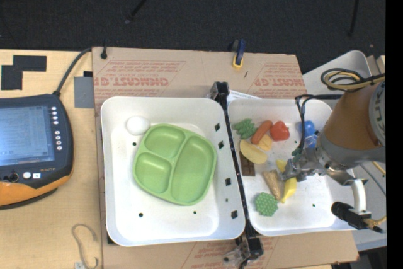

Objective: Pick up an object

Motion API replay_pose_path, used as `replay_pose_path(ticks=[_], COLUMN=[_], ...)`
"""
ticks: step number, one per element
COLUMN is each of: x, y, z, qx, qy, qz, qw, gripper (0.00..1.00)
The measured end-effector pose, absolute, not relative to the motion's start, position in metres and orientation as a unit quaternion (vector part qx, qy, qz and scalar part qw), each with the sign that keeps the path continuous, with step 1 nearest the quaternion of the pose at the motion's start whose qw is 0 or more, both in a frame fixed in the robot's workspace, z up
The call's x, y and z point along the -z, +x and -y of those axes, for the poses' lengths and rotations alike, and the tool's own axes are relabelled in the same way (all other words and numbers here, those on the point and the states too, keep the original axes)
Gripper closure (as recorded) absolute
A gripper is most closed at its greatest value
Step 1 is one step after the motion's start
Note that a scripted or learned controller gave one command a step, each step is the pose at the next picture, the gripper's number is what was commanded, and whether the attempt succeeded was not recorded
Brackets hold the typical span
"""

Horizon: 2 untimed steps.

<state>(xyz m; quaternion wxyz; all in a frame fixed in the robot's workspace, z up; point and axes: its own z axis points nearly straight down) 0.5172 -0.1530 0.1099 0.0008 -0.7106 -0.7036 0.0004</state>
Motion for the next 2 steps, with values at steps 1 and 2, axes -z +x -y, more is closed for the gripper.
replay_pose_path(ticks=[1, 2], x=[-0.157, -0.202], y=[0.526, 0.527], z=[0.152, 0.145], qx=[0.0006, 0.0005], qy=[-0.707, -0.707], qz=[0.707, 0.707], qw=[-0.001, 0.0], gripper=[1.0, 1.0])
